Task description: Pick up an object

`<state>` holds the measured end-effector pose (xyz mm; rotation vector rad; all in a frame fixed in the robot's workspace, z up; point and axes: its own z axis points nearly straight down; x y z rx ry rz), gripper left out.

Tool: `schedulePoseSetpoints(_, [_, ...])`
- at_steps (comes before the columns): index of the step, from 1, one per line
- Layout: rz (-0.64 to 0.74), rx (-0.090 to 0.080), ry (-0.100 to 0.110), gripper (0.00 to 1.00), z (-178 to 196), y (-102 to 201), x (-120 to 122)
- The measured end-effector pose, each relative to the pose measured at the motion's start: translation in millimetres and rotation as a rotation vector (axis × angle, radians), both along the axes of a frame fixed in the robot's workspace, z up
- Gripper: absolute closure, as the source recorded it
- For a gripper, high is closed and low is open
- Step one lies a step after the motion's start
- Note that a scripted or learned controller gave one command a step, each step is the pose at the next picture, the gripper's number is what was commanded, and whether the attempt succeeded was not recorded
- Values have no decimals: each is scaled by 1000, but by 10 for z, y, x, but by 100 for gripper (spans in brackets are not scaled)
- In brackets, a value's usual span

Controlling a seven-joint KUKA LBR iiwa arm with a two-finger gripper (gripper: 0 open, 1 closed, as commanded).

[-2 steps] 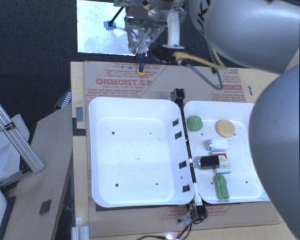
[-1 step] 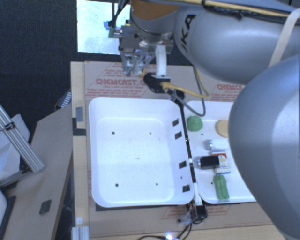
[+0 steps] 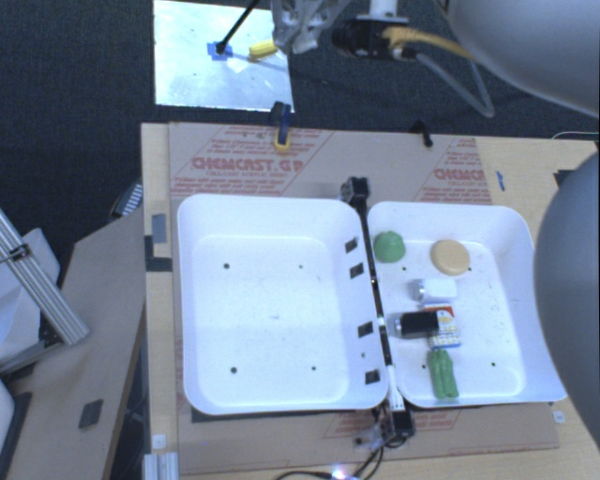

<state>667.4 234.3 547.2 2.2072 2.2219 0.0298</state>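
Dark carpet surrounded the bench (image 3: 234,155). I found the gripper (image 3: 298,28) raised beyond the bins; its grip state I could not tell. No approach had begun. The right bin (image 3: 511,225) held a green ball (image 3: 389,247), tan disc (image 3: 450,256) and black block (image 3: 418,324); descent there was needed next.

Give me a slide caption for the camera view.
Right bin holds green ball, tan disc, and small items; claw raised above bench.

Gripper (image 3: 302,28) cut off by top edge; right bin (image 3: 511,225) corner hidden behind arm (image 3: 569,281).
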Motion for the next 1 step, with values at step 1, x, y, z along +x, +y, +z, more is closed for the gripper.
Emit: schedulePoseSetpoints(1, [-7, -10, 30, 100, -1185, -56, 6])
